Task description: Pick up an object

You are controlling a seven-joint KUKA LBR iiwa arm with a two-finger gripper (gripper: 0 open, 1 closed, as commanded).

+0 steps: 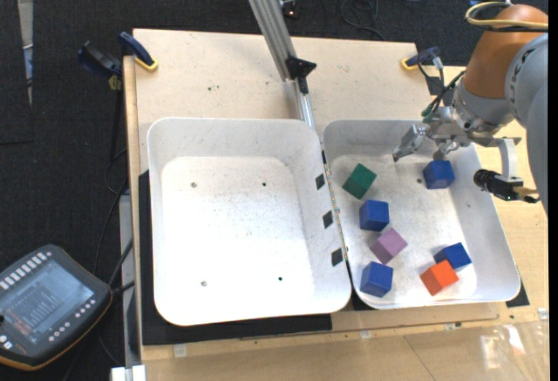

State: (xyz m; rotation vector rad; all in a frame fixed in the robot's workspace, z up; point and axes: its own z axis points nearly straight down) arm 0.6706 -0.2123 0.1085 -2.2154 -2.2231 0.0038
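Note:
The right bin [488,222] holds several cubes. A blue cube [438,173] lies near its far right side. A green cube [358,180] sits at the far left, and another blue cube [374,214] and a purple cube [389,243] lie toward the middle. A third blue cube [377,278] rests at the front left. An orange cube [438,276] touches a small blue cube [453,256] at the front right. My gripper [424,153] hangs over the bin's far part, just above and left of the first blue cube, open, with nothing between its fingers.
The left bin [174,196] stands beside the right one. A slanted metal pole [266,9] reaches down to the gap between the bins. Clamps [138,51] sit at the bench's far corners. A teach pendant [39,301] lies at the lower left.

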